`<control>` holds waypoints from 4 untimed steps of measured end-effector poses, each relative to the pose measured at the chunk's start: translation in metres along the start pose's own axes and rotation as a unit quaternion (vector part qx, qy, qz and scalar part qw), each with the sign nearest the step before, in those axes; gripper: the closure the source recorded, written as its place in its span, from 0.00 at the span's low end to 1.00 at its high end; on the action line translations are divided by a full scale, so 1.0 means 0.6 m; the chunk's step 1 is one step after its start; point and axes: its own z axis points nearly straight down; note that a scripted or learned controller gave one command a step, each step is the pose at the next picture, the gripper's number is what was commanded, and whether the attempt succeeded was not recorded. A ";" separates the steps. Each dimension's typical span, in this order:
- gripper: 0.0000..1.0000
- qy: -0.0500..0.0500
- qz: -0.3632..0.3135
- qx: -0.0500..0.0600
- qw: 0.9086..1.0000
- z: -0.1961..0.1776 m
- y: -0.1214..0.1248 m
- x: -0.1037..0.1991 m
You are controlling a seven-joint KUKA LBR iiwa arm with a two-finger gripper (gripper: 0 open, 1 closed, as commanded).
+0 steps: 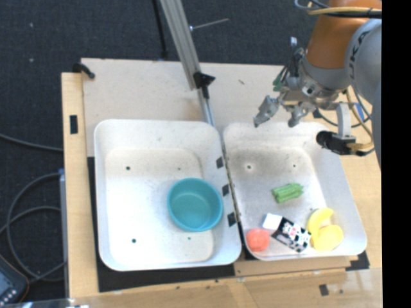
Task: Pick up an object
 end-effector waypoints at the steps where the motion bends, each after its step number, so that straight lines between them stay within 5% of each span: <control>1: 0.00 0.000 0.000 0.000 1.000 0.000 0.000 0.000; 4: 0.00 -0.001 0.003 0.002 1.000 0.251 -0.016 -0.030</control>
